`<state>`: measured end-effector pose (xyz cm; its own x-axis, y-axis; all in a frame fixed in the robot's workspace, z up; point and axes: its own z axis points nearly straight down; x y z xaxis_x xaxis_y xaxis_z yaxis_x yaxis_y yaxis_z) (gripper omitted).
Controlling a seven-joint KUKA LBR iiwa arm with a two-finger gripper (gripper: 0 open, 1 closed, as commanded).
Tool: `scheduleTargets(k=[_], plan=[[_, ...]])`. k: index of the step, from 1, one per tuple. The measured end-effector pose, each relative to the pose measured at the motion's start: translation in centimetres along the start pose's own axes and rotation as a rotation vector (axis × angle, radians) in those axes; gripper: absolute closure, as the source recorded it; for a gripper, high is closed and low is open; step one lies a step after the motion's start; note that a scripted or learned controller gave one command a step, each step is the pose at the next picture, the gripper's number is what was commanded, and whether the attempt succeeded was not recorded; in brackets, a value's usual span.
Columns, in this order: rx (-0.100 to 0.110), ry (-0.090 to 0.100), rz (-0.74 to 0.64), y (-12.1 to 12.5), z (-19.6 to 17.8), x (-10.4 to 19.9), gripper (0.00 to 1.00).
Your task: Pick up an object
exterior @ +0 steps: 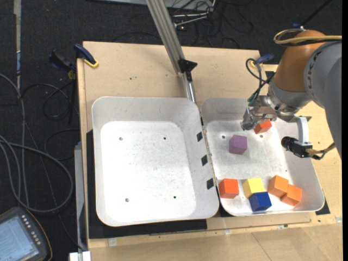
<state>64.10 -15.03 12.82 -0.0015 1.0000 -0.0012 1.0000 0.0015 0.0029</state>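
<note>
My gripper hangs over the far part of the right bin. A small red block sits right at its tip, touching or just under it; whether the block is gripped is unclear. A purple cube lies a little to the near left of the gripper, apart from it. Along the bin's near edge lie an orange block, a yellow cube, a blue cube and two more orange blocks.
The left bin is beside the right one, their rims meeting at small black clips. A slanted metal pole reaches down to the far end of that seam. Bare wooden bench surrounds both bins.
</note>
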Motion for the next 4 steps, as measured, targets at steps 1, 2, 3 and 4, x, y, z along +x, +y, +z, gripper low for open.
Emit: scheduleTargets(k=[1,2,3,4], plan=[[-0.006,-0.002,-0.001,0.5,-6.3,-0.6,1.00],[-0.002,0.000,-0.001,0.7,-8.2,-0.6,1.00],[0.005,0.003,-0.005,-2.0,-9.1,4.6,1.00],[0.005,0.003,-0.005,-3.9,-8.6,9.0,1.00]])
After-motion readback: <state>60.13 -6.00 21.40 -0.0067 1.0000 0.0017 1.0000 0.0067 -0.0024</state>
